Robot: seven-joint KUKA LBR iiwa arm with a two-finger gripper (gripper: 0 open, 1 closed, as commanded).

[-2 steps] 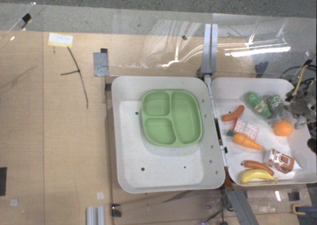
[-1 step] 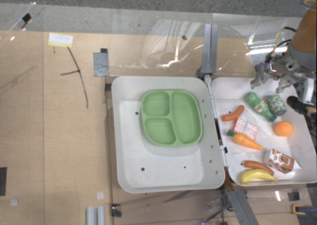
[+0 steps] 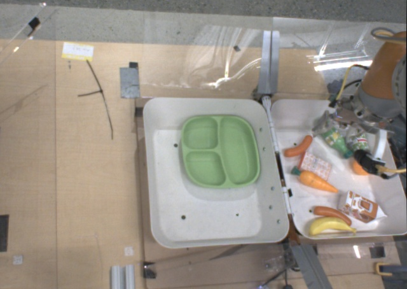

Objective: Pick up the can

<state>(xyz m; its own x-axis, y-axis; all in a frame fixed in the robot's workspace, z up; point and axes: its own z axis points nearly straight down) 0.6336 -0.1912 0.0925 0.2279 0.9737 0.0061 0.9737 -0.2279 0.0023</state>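
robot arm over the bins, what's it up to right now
The arm reaches in from the right, and its gripper is low over a green can in the right bin. A grasp is not clear from here. Around it lie a carrot, sausages, a banana and a small carton. The left bin holds a green divided plate.

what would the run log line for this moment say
arm: over right bin | claw: down at green can | grasp: unclear | green tray: left bin

A robotics lab: white bins (image 3: 159, 218) on a clear-screened wooden bench (image 3: 63, 186).
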